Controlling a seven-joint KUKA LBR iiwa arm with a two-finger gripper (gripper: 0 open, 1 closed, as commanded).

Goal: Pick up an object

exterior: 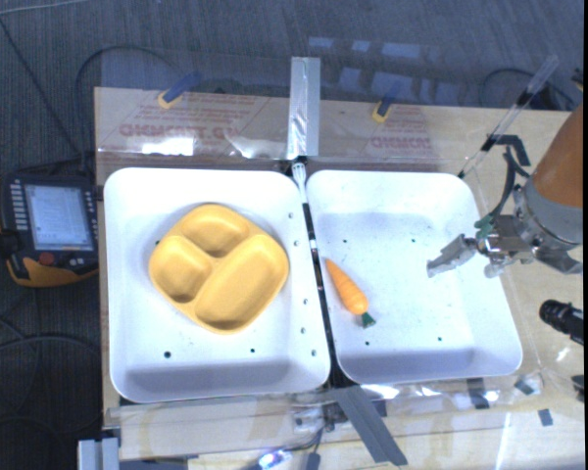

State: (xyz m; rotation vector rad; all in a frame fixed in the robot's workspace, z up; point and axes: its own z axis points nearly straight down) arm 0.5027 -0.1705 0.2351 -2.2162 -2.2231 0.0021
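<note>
One arm reaches over right bin, gripper low.

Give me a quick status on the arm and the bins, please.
Tool over right bin's right side, open, holding nothing. Carrot lies loose at that bin's left edge, apart from tool. Yellow divided dish in left bin. Nothing between tool and carrot.
</note>
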